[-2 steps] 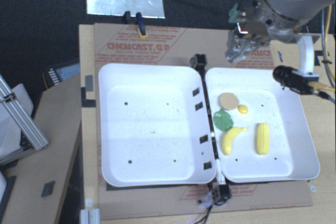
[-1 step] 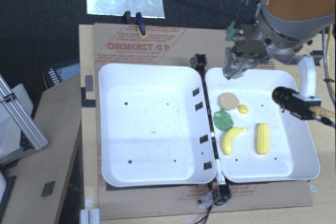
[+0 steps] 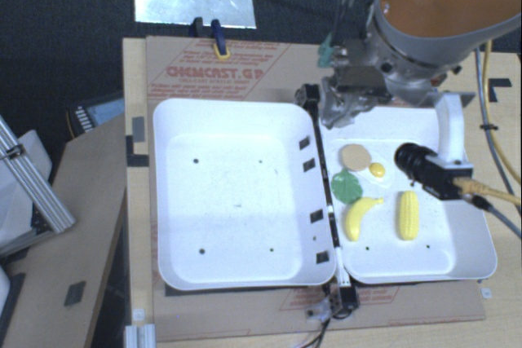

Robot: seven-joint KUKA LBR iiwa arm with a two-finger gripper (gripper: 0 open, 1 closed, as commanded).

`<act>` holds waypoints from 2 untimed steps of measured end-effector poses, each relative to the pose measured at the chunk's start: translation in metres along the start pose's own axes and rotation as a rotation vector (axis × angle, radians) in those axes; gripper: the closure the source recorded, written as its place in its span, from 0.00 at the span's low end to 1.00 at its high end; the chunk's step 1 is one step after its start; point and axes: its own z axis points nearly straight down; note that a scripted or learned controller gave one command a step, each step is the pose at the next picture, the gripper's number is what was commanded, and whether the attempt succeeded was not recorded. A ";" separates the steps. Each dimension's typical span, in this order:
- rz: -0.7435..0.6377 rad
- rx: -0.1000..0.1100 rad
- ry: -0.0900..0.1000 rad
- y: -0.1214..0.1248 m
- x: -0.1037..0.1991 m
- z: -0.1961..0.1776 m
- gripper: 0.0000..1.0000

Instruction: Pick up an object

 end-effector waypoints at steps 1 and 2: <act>0.002 -0.002 0.000 0.001 0.030 -0.048 1.00; 0.004 0.002 -0.001 0.001 0.038 -0.055 1.00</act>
